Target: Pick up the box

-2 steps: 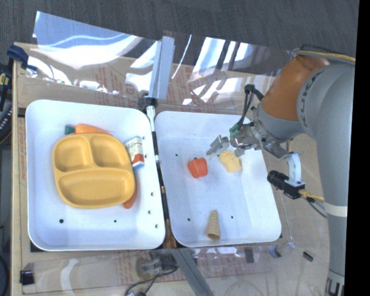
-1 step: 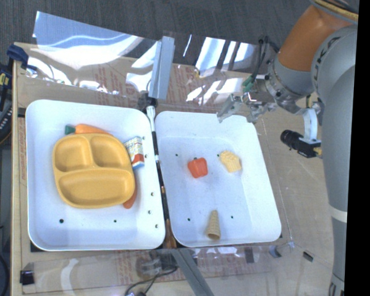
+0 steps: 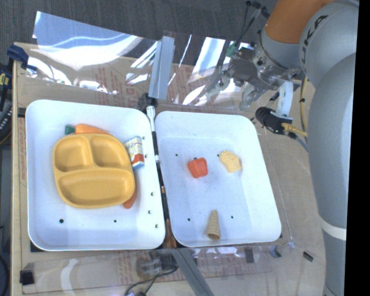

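**— Where's your hand?**

My gripper [image 3: 233,86] hangs above the far rim of the right bin [image 3: 267,179], over the clear sheeting behind it. The two fingers [image 3: 217,84] are spread apart with nothing between them.

**— And the box?**

The box [image 3: 135,151] is in the left bin [image 3: 39,223], a small one with red and white print, lying tilted close to the divider between the bins. One side touches the right edge of the yellow divided tray [image 3: 94,170]; the other sits just beside the bin's wall. Tight on both flanks.

**— What else crowds it?**

An orange piece [image 3: 86,129] pokes out behind the tray's far edge, with a bit of green beside it, and a reddish sliver [image 3: 129,202] shows under the tray's near right corner. The bare floor in that bin runs along the near side and down the left.

**— And your own bin?**

Roomier. A red-orange pepper-like toy [image 3: 197,167] near the middle, a pale yellow lump [image 3: 230,161] just right of it, and an ice-cream cone [image 3: 213,224] toward the near rim, all well apart.
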